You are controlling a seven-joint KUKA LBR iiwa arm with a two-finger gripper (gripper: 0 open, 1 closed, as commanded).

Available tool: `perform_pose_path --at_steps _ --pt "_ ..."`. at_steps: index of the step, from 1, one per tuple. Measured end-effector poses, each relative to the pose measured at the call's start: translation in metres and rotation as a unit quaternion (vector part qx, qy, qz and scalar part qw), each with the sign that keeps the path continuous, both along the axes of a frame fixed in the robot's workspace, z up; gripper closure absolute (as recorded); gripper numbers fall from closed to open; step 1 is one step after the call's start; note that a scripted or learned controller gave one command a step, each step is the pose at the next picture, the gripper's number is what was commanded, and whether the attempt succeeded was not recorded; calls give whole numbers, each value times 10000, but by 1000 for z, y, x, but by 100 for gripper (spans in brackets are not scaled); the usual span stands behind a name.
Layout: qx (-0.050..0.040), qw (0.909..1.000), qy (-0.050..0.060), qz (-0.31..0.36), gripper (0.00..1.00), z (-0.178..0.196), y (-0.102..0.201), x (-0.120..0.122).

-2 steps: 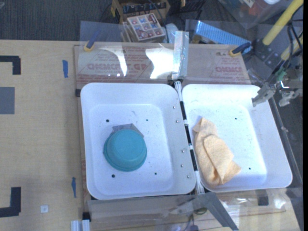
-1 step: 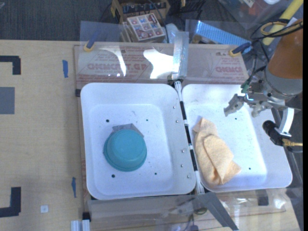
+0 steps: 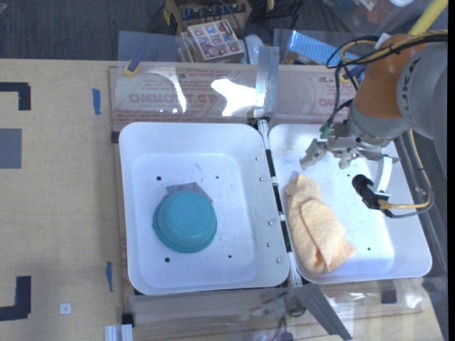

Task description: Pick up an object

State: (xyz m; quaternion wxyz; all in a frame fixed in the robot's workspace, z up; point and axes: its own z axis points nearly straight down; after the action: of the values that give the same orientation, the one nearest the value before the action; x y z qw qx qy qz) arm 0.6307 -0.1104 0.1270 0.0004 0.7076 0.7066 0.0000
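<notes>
Lying crumpled against the near-left side of the right bin (image 3: 409, 258) is the yellow cloth (image 3: 316, 226), with the teal bowl (image 3: 185, 221) sitting upside down in the left bin (image 3: 135, 148) beside it, neither one grasped. Farther back, the gripper (image 3: 328, 152) hangs over the right bin's far end, fingers spread and empty, so this looks like the approach step. Next it needs to come forward and down over the cloth, then pinch a fold.
</notes>
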Motion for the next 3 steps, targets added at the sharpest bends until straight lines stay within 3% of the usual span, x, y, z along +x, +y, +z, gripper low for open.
perform_pose_path --at_steps 1,2,3 --pt "-10 9980 -15 636 0 54 -72 -35" --pt "-2 9989 -11 470 0 -33 -9 3" --pt "-7 9965 -15 836 0 65 -30 -19"
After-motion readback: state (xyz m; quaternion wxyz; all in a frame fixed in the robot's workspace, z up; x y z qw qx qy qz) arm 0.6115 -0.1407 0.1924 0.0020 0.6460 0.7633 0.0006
